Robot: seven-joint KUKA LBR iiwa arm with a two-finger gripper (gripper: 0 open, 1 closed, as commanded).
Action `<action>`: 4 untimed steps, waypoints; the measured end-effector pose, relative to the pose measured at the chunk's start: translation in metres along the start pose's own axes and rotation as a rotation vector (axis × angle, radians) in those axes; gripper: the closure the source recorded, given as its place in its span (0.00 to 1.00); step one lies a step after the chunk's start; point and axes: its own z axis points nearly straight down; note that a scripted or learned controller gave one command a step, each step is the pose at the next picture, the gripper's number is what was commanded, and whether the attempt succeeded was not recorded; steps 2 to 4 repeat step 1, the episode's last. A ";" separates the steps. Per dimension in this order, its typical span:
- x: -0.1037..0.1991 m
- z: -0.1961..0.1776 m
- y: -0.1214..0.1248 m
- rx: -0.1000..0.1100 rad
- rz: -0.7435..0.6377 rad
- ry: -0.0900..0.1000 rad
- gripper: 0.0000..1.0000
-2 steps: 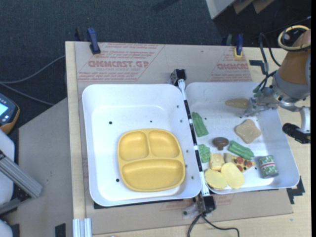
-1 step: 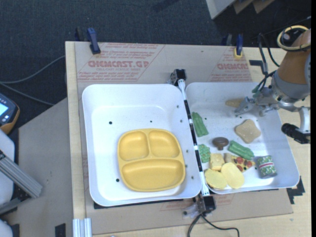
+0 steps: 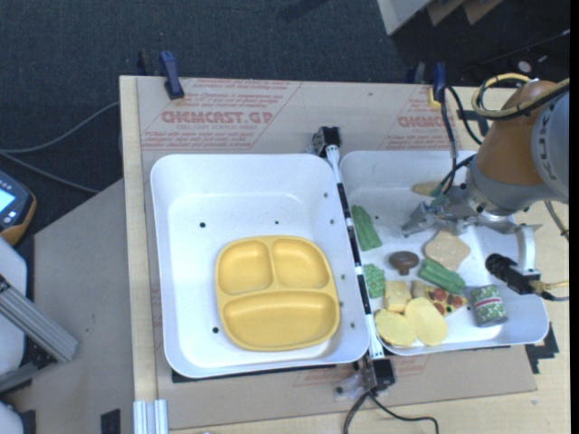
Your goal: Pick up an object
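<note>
The right bin holds several toy food pieces. Among them are a green strip, a brown round piece, a tan slice and a green ridged piece. Two yellow discs lie at the front and a small patterned can at the front right. My gripper hangs low over the bin's middle, just above and left of the tan slice. Nothing shows as held in it.
The left bin holds a yellow divided plate. A tan piece lies at the back of the right bin. The arm's orange band and cables cover that bin's right side. A black clip sits between the bins.
</note>
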 end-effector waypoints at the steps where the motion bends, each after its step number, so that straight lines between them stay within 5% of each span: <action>1: -0.055 0.002 0.072 0.006 0.003 0.007 0.00; 4: -0.055 0.002 0.072 0.006 0.003 0.007 0.00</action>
